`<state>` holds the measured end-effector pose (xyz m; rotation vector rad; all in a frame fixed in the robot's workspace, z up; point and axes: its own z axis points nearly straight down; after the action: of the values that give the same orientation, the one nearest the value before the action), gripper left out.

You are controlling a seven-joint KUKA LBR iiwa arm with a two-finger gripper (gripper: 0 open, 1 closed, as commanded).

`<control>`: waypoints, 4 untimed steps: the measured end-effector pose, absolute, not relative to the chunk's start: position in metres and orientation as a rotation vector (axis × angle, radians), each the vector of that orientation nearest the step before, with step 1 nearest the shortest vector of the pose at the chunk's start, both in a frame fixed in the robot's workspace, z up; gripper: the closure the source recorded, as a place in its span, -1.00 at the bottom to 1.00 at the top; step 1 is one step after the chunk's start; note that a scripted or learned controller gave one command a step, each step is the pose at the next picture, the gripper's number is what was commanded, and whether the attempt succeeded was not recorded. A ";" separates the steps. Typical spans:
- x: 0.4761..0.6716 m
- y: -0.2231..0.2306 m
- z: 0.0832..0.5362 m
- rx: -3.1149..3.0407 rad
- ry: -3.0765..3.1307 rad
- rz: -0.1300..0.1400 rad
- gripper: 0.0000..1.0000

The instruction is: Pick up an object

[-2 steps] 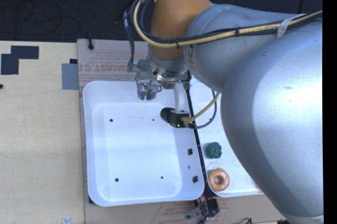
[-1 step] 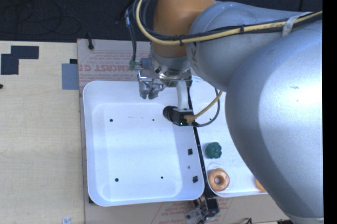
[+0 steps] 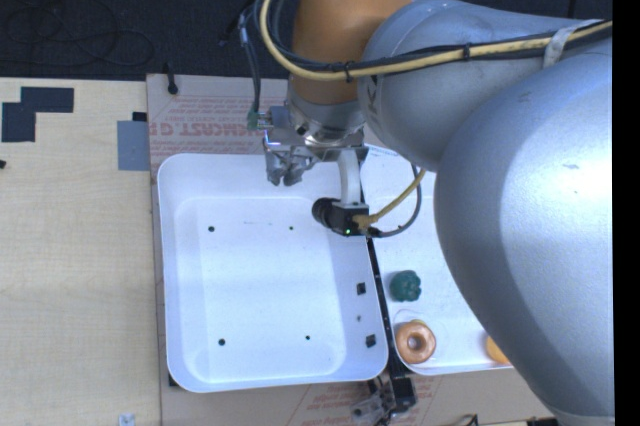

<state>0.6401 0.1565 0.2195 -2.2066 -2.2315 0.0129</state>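
Observation:
My gripper [image 3: 284, 176] hangs over the far edge of the left white bin [image 3: 190, 244], pointing down. Its two fingers stand close together with nothing visible between them. In the right bin [image 3: 450, 309] lie a small dark green lump [image 3: 405, 286], a glazed brown doughnut [image 3: 414, 342] near the front wall, and an orange object [image 3: 494, 349] half hidden under the arm. All three are well to the right of and nearer than the gripper. The arm hides much of the right bin.
The big grey arm [image 3: 520, 164] with its orange band [image 3: 340, 14] spans the right side. A black fitting with a yellow cable [image 3: 338, 213] hangs beside the divider between the bins. Cardboard [image 3: 200, 124] lies under the bins, and wooden bench lies to the left.

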 end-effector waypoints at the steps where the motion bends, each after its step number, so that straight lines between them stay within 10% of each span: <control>1: 0.640 0.157 0.229 -2.200 -2.237 0.017 1.00; 3: 0.644 0.211 0.223 -2.217 -2.224 0.002 1.00; 4: 0.643 0.243 0.147 -2.216 -2.220 0.012 1.00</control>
<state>0.6425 0.2431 0.1472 -2.2163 -2.2201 0.0120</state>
